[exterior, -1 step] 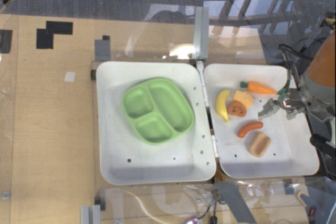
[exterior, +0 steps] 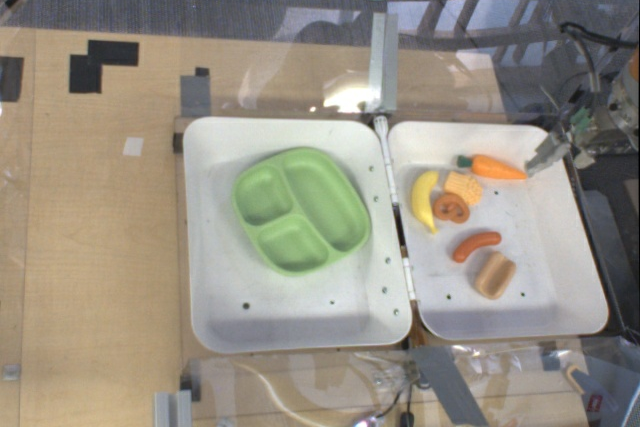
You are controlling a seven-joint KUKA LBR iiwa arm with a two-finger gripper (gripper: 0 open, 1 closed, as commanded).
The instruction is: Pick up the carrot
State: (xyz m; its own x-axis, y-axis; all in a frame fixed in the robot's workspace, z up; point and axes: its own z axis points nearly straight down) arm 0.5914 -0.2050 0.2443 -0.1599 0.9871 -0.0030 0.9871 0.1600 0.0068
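In the camera view, the carrot (exterior: 492, 168) lies at the upper right of the right bin (exterior: 560, 305), and the gripper (exterior: 548, 155) sits just beside its pointed end, so this looks like the approach. How the jaws stand I cannot tell. Next comes straddling the carrot. Corn (exterior: 463, 187), a tomato slice (exterior: 451, 209) and a banana (exterior: 426, 199) crowd its stem end; a sausage (exterior: 476, 246) and a bread roll (exterior: 495, 274) lie lower.

Carrot (exterior: 492, 168) lies upper right in right bin (exterior: 560, 305), gripper (exterior: 548, 155) just beside its tip.
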